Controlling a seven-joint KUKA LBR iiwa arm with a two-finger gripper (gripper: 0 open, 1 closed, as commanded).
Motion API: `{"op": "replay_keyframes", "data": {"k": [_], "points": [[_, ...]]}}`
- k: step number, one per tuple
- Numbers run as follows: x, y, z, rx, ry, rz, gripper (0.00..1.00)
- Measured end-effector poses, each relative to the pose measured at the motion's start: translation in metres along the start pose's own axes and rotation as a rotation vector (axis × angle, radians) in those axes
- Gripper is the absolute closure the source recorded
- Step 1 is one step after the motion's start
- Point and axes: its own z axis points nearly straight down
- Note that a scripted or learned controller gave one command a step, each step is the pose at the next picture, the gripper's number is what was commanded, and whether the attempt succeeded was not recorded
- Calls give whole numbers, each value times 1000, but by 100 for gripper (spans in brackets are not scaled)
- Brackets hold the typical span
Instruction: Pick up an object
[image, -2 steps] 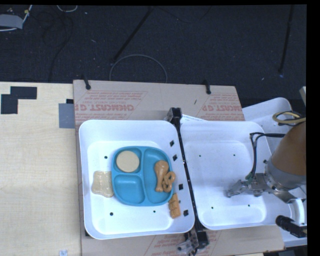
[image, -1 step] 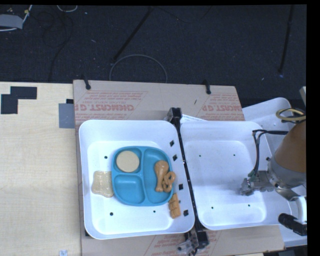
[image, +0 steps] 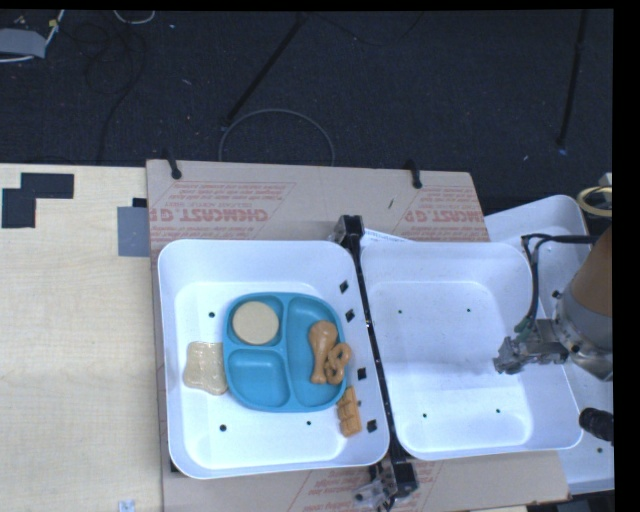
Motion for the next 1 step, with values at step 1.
{"op": "replay_keyframes", "data": {"k": [1], "points": [[-6,10,-52,0,-1,0,100]]}}
